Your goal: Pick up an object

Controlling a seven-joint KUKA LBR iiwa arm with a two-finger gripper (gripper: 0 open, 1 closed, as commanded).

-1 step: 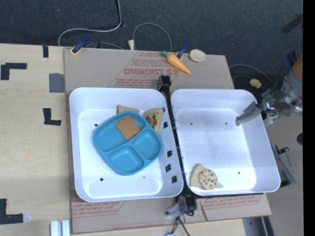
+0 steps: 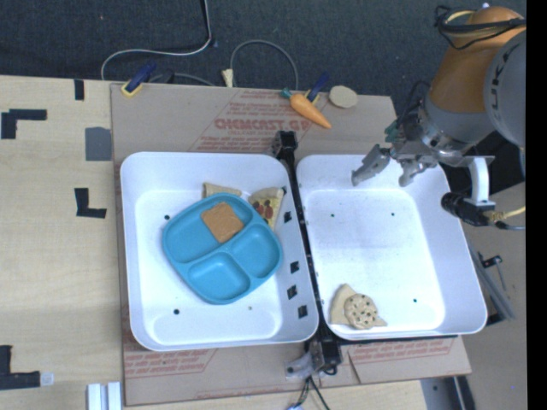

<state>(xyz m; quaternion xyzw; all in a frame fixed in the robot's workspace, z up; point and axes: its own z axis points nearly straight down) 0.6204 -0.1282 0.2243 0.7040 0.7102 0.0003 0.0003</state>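
You see nothing picked up yet: the gripper hangs spread and bare over the right bin's far edge, well apart from the cookie near its front-left corner.

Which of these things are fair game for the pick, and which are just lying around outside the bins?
In the bins, pickable:
blue divided plate
cracker on the plate
pizza slice
cookie

Lying about on the bench behind the bins:
toy carrot
pale round piece

A tray lies in the left bin, a cookie in the right bin.
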